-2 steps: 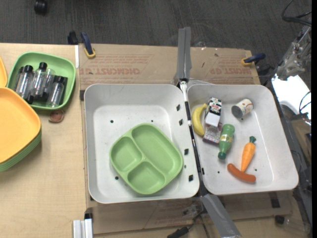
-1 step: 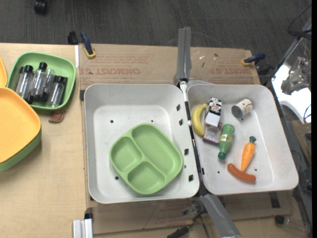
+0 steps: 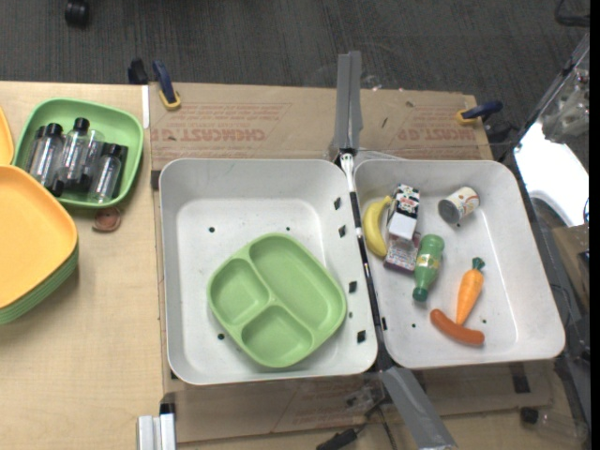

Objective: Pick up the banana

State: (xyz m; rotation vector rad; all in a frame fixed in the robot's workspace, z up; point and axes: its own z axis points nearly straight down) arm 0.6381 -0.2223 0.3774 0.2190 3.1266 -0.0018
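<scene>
A yellow banana (image 3: 376, 225) lies in the right bin (image 3: 525, 251), close to its left wall, curving from upper right to lower left. Just to its right sit a small black-and-white carton (image 3: 404, 211) and a purple packet (image 3: 401, 252). Further right in the same bin are a green bottle (image 3: 427, 266), an orange carrot (image 3: 470, 289), a red sausage (image 3: 457, 327) and a small white cup (image 3: 459, 203) on its side.
The left bin (image 3: 187, 214) holds a green three-compartment plate (image 3: 277, 299). On the bench at the left stand a green tray of dark bottles (image 3: 80, 153) and a stack of orange plates (image 3: 33, 247). Clamps (image 3: 167, 84) hold the cardboard at the back.
</scene>
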